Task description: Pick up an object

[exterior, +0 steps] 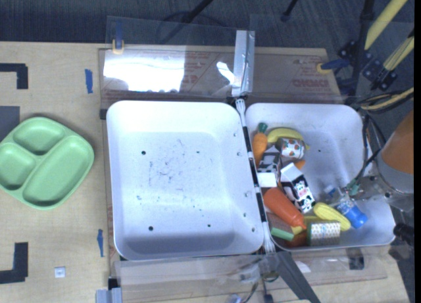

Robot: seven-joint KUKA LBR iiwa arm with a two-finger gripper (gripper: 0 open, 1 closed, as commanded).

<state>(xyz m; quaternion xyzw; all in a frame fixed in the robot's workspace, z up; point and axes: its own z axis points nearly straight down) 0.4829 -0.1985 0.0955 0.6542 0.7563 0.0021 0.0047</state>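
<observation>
Toys (293, 193) heaped in right bin (342, 131): orange carrots, yellow bananas, blue piece. Fingers' state: can't tell.

Both white bins, the left bin (174, 177) scuffed with faint marks and the right bin (322, 131), look like smooth, slightly glossy plastic, as do the green divided plate (43, 162) and the toy carrot (284, 208), while the bench (52, 58) is matt pale wood.
</observation>
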